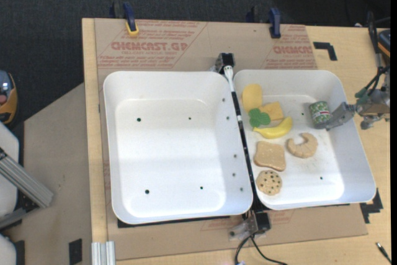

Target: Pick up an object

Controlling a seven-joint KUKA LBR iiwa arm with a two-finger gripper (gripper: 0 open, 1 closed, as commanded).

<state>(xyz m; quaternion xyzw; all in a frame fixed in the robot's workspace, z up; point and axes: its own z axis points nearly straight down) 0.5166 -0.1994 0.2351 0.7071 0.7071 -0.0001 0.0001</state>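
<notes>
Camera view: fixed overhead look, slanted, at a counter [186, 40] covered with brown printed board; two white bins sit side by side on it.
Left bin [118, 152]: white, shallow, a few dark dots on its floor.
Right bin [353, 164]: white, shallow, holds all the small things.
Gripper [338, 116]: comes in from the right edge, grey, low over the right bin's right wall, tip pointing left. How far open it is: cannot tell, too small and blurred.
Green can [319, 113]: small green and white can, upper right part of the right bin, just left of the gripper tip, touching it or nearly so; cannot tell if anything grips it.
Yellow block [252, 97]: upper left of the right bin, near the divider, well apart from the gripper.
Green piece [258, 118]: just below the yellow block, on top of a paler yellow piece [273, 111].
Banana [276, 129]: yellow, curved, under the green piece, middle left of the bin.
Toast slice [270, 156]: tan, below the banana.
Cookie [268, 182]: round, dotted, lowest item, front left of the bin.
Croissant-like piece [302, 145]: tan, curved, centre of the bin, below and left of the green can.
Clamps [130, 17]: blue and yellow, at the far edge of the board.
</notes>
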